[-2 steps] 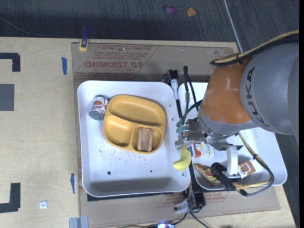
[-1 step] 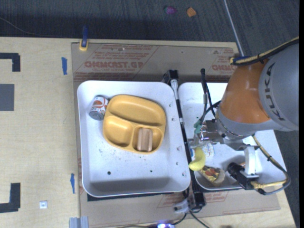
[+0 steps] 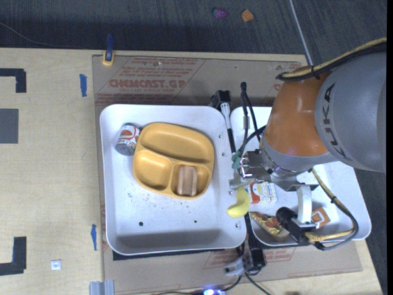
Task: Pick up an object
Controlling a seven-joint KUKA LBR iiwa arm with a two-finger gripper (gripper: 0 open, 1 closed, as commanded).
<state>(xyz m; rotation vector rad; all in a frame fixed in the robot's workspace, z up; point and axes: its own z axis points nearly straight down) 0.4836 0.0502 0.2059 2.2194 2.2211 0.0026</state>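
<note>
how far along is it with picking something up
Early. Done: the arm has reached in over the right bin. In hand: nothing visibly lifted; the yellow banana-like piece lies at the bins' divide, and small packets sit in the right bin under the wrist. The yellow divided tray and can rest in the left bin. Left: grasp something and lift it.

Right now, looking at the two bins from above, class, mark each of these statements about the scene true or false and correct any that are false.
1. A yellow divided tray lies in the left bin. True.
2. A small can sits inside a tray compartment. False: it lies on the bin floor at the tray's left edge.
3. The arm hangs over the right bin. True.
4. The tray's compartments hold nothing. False: a brown block lies in one.
</note>
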